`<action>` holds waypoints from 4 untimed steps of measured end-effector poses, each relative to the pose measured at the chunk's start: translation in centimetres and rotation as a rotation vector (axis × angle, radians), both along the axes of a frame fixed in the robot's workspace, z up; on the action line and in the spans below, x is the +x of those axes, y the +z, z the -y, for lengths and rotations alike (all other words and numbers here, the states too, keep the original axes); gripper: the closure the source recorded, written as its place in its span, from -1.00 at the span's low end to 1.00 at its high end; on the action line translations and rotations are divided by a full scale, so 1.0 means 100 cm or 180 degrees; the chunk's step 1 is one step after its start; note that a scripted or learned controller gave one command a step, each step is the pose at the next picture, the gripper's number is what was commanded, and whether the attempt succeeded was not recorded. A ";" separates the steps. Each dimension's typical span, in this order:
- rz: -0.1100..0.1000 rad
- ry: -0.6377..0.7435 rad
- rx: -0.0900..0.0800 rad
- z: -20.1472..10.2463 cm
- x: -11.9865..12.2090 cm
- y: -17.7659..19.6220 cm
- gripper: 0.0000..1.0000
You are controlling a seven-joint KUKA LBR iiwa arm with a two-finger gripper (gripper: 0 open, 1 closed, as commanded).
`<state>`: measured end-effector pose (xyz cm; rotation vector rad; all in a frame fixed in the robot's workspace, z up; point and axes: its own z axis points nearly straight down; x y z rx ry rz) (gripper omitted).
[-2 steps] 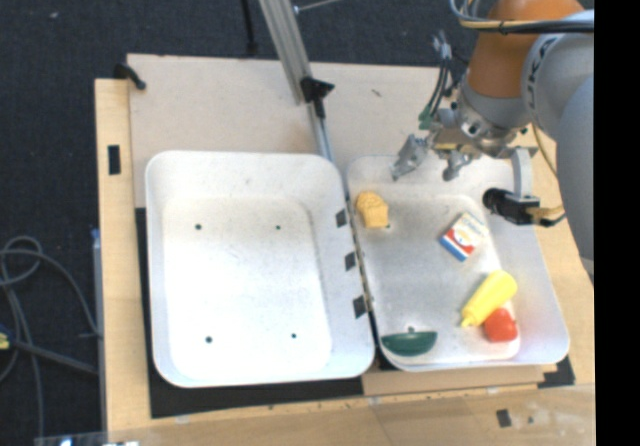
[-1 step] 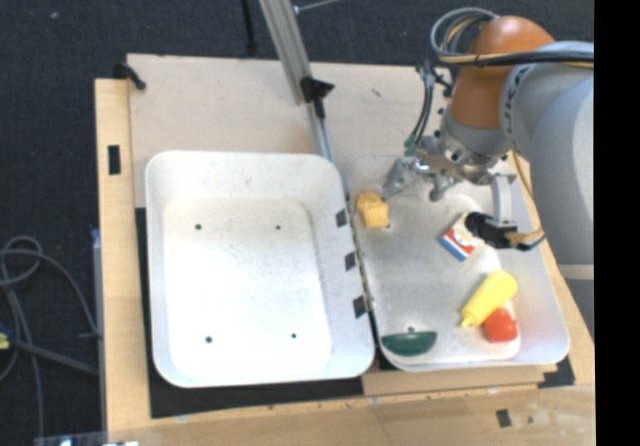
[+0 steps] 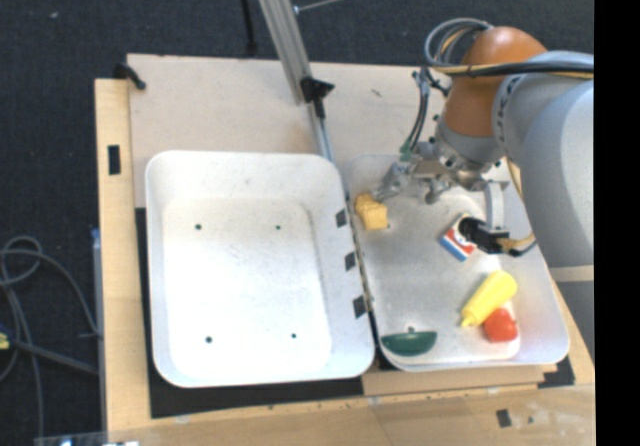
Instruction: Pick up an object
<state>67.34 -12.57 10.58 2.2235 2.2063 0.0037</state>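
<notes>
Camera view, taking twelve o'clock as the top of the picture: the arm [image 3: 540, 134] comes in from three o'clock and ends with the pincer [image 3: 412, 182] over the twelve o'clock end of the right bin [image 3: 400, 274]. Whether the pincer is released or clenched cannot be told at this slant, and nothing can be made out in its grasp.

Every loose thing lies in the right bin, so any one of them could serve as the task's thing. The yellow block [image 3: 372, 214] is the closest. It lies near the pincer, between seven and eight o'clock from it, and sits just beside the bin's nine o'clock wall. It looks squat, with no marked long axis.

The red, white and blue packet [image 3: 456, 244] lies at about five o'clock from the pincer, a little farther off than the block. Farther along that same line is the long yellow piece [image 3: 488, 298], whose long axis runs from two o'clock to eight o'clock. The red piece [image 3: 501, 326] is close against its lower end. The green piece [image 3: 410, 341] is well apart from the pincer, at six o'clock, close to the bin's near rim.

The left bin [image 3: 240, 274] sits at nine o'clock on the counter [image 3: 200, 104].

My judgement is that the pick has not yet been made. The shortest move would be a small shift toward eight o'clock and then down onto the block, and the risk there is that the wall crowds the pincer on that side.
</notes>
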 end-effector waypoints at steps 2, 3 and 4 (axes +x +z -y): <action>-0.0001 -0.0008 0.0014 0.002 0.000 0.074 1.00; -0.0001 0.0032 0.0013 -0.004 0.008 0.127 1.00; -0.0004 0.0036 0.0012 -0.003 0.009 0.172 1.00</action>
